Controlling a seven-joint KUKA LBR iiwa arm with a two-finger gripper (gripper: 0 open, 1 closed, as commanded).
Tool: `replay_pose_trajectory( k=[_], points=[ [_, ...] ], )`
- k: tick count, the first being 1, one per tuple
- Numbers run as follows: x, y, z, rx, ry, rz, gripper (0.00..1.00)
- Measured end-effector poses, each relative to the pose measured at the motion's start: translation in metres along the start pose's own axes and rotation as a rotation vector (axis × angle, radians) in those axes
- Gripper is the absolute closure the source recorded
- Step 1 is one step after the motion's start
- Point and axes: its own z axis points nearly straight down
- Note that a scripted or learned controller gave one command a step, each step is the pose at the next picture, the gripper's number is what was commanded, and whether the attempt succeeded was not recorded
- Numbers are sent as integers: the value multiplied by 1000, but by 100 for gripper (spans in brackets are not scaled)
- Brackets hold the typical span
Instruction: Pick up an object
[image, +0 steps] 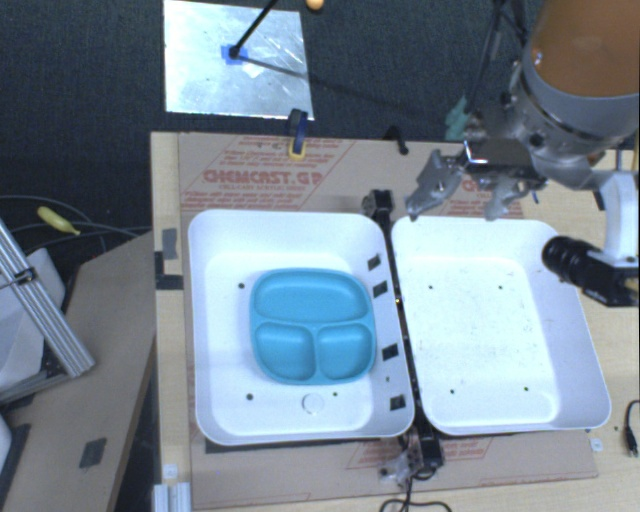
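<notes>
A blue divided plate (310, 326) (three compartments, lying flat) sits in the middle of the left white bin (215, 260), well apart from the arm. The gripper (466, 197) hangs above the far rim of the right bin (570, 370), on the other side of the seam from the plate; its two fingers stand spread apart with nothing between them. A yellow-handled clamp (297, 135) sits beyond the left bin's far edge.
</notes>
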Motion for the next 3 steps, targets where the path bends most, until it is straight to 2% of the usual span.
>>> replay_pose_trajectory(
  k=[1, 2, 3],
  points=[
    [35, -3, 114, 28, -7, 1, 0],
    [50, -1, 49, 15, -4, 3, 0],
    [50, 0, 40, 15, -4, -3, 100]
  ],
)
